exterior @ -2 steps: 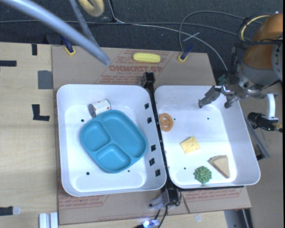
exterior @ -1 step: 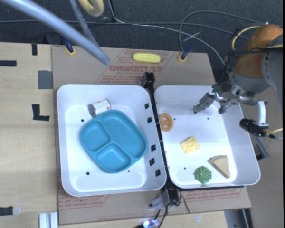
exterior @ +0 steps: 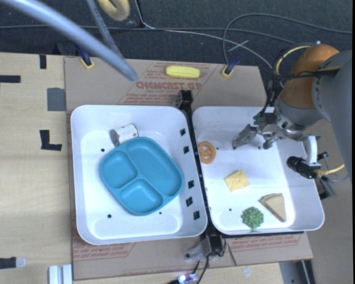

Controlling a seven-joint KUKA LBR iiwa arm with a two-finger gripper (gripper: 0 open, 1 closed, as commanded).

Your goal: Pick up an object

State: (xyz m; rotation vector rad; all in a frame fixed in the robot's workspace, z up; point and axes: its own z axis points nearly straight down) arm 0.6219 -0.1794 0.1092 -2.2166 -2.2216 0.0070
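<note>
My gripper point(exterior: 253, 139) hangs over the upper part of the right bin point(exterior: 225, 114), its two fingers spread open with nothing between them. An orange pretzel point(exterior: 206, 151) lies at the bin's left wall, left of the gripper. A yellow cheese block point(exterior: 236, 180) sits below the gripper, near the bin's middle. A green broccoli piece point(exterior: 252, 217) and a tan bread slice point(exterior: 275, 206) rest near the bin's front edge.
The left bin point(exterior: 83, 176) holds a blue divided plate point(exterior: 141, 175) and a small white cup point(exterior: 123, 134) lying on its side. A yellow banana-shaped item point(exterior: 182, 71) lies on the cardboard behind the bins. Cables run above the right bin.
</note>
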